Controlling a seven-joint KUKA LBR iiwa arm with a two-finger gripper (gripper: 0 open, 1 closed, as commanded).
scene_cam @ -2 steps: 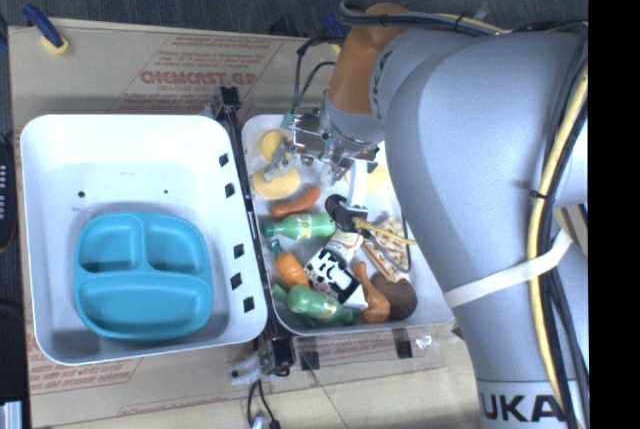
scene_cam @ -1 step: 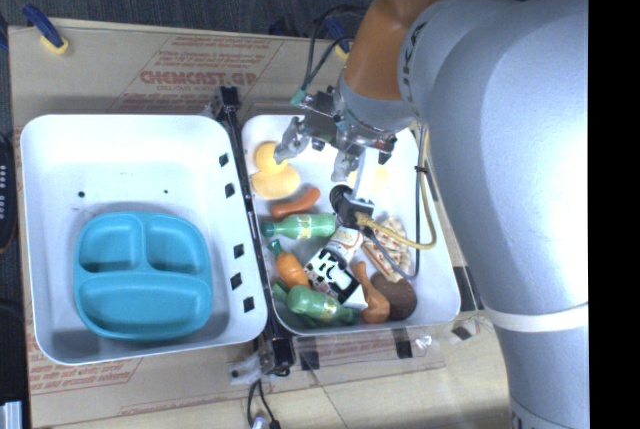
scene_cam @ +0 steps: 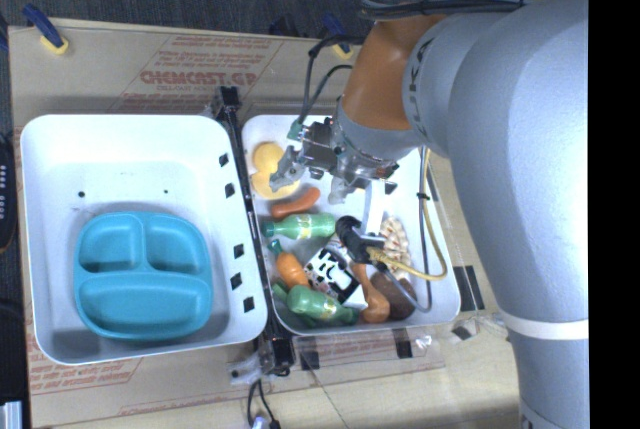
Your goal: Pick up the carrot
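The carrot (scene_cam: 297, 207), a short orange piece with a darker tip, lies slantwise in the right bin (scene_cam: 440, 292), just below a yellow fruit. My gripper (scene_cam: 314, 179) hangs right above it at the bin's upper left part. Its two fingers stand apart, one near the yellow fruit and one to the carrot's right, so it is open. Nothing sits between the fingers. The carrot's upper edge is partly hidden by the gripper body.
The right bin also holds a yellow fruit (scene_cam: 266, 160), a green bottle (scene_cam: 302, 227), a second orange piece (scene_cam: 291, 269), a green vegetable (scene_cam: 318, 305), a black-and-white toy (scene_cam: 326, 272) and brown items (scene_cam: 385, 295). The left bin (scene_cam: 60, 147) holds a blue divided tray (scene_cam: 143, 275).
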